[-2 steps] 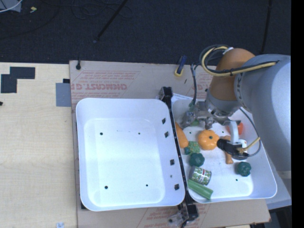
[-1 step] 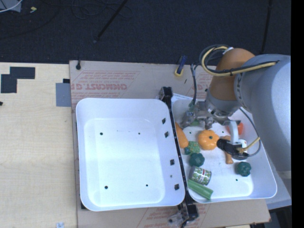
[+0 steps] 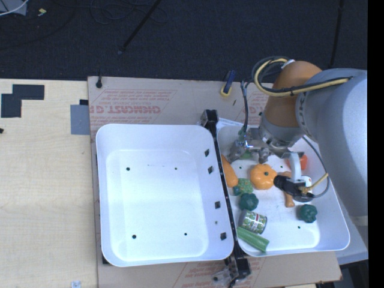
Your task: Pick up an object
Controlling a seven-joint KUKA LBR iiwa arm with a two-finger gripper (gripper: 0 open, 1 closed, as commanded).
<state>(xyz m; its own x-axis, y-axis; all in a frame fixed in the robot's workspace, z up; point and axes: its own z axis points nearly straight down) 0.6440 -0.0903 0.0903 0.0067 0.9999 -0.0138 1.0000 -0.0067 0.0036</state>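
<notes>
The arm (image 3: 324, 113) leans over the right bin (image 3: 327, 236) — its gripper (image 3: 255, 152) sits at the bin's far edge, fingers' state unclear. The orange fruit (image 3: 263, 177) lies just nearward of it — closest pick.

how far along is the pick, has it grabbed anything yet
Done: the arm has reached over the right bin, and the gripper sits low at its upper end, beside the small orange pumpkin. In hand: nothing shows between its fingers, and I cannot tell how they stand. Left: the grasp and lift. The can, the green pieces and the pumpkin all lie on the bin floor.
</notes>
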